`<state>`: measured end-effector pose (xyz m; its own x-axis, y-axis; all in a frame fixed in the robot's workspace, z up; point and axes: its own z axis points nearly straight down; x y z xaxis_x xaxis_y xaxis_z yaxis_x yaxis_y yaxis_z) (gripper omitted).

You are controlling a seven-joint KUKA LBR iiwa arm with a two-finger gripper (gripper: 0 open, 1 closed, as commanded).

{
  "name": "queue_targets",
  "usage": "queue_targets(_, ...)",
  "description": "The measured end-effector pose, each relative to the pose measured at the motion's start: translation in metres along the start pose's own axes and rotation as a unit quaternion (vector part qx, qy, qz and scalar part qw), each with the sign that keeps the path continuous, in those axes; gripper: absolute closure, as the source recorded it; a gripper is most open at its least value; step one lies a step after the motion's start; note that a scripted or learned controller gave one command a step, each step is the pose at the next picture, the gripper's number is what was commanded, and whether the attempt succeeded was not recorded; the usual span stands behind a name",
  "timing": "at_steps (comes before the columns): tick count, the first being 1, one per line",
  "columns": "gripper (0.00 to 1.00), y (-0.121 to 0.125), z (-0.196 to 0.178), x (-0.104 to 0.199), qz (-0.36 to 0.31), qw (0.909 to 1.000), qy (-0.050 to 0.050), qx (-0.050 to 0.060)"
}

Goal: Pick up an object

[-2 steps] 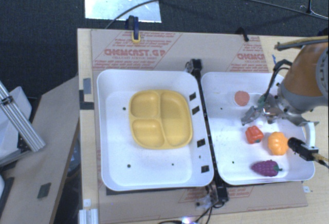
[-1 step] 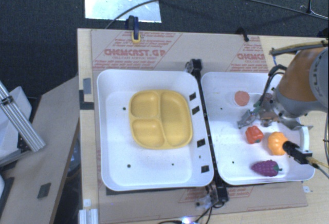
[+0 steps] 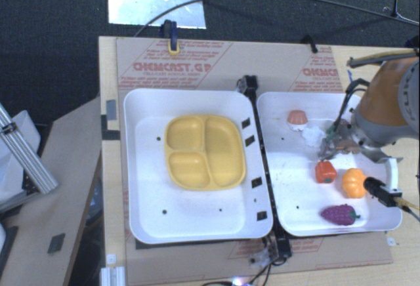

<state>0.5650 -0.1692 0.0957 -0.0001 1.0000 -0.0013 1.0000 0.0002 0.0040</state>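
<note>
The right bin (image 3: 289,212) holds several toy foods. A pink cupcake-like piece (image 3: 297,118) lies near its far left. Beside it, closer to me, is a small white piece (image 3: 311,135). A red pepper (image 3: 325,172) sits mid-bin, with an orange fruit (image 3: 354,182) to its right. Purple grapes (image 3: 340,214) lie near the front wall. My gripper (image 3: 331,147) reaches in from the right and hangs just above the red pepper's top, close to the white piece. I see nothing held in it.
The left bin (image 3: 147,212) carries a yellow divided plate (image 3: 203,151) in its middle. A black-clipped ridge (image 3: 257,160) separates the two bins. The grey arm with its orange band (image 3: 387,101) covers the right bin's far right corner.
</note>
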Motion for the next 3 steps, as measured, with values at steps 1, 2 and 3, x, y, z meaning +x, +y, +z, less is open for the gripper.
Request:
queue_targets(1,1.00,0.001,-0.044,-0.005,0.000,1.0000,0.000,-0.001)
queue_targets(2,1.00,-0.005,-0.093,-0.007,0.000,1.0000,0.000,-0.001)
queue_targets(3,1.00,-0.010,-0.150,0.000,-0.002,1.0000,0.000,-0.002)
